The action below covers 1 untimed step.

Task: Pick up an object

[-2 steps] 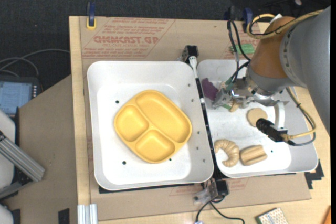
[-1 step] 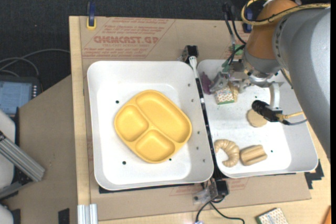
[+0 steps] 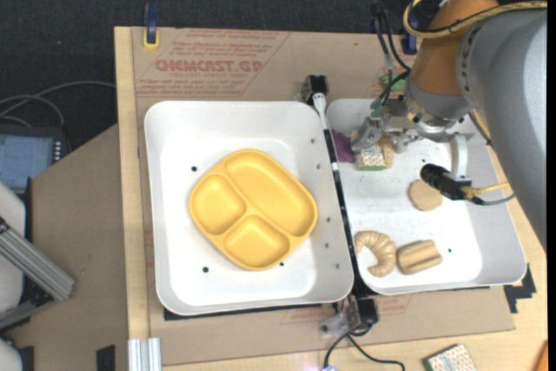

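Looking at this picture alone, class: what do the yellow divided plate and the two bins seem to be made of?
Yellow divided plate: probably moulded plastic, since it has one even colour, rounded compartment walls and a soft sheen. Left bin and right bin: likely thin formed plastic, plain white with smooth rounded rims and corners; metal or coated board cannot be ruled out.

Bench (image 3: 217,56): lying under brown printed cardboard, red lettering running along the 12 o'clock strip. Carrying two shallow white bins side by side, touching along a black centre seam. Left bin (image 3: 165,187) sitting toward 9 o'clock; right bin (image 3: 486,261) sitting toward 3 o'clock. Blue-and-yellow clamp (image 3: 151,28) gripping the cardboard edge at 11 o'clock. Black fitting (image 3: 314,87) resting at 12 o'clock of the seam; another black fitting (image 3: 360,311), with cable, sitting at 6 o'clock of it.
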Available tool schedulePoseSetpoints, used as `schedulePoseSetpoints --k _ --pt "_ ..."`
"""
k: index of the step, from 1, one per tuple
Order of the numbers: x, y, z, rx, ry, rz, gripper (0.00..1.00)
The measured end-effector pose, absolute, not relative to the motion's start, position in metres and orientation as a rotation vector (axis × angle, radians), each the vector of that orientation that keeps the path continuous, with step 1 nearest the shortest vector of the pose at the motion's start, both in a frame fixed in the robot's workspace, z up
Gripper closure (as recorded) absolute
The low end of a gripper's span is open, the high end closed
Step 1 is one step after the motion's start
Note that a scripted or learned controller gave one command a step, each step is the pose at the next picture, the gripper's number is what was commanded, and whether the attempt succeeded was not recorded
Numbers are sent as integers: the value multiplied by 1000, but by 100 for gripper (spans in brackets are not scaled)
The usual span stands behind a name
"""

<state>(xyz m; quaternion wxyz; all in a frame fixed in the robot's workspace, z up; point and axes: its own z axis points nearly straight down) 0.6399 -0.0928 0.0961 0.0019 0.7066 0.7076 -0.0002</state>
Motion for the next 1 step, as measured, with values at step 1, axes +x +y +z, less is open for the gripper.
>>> schedulePoseSetpoints --k 1 --pt "581 -65 189 2222 2224 0 100"
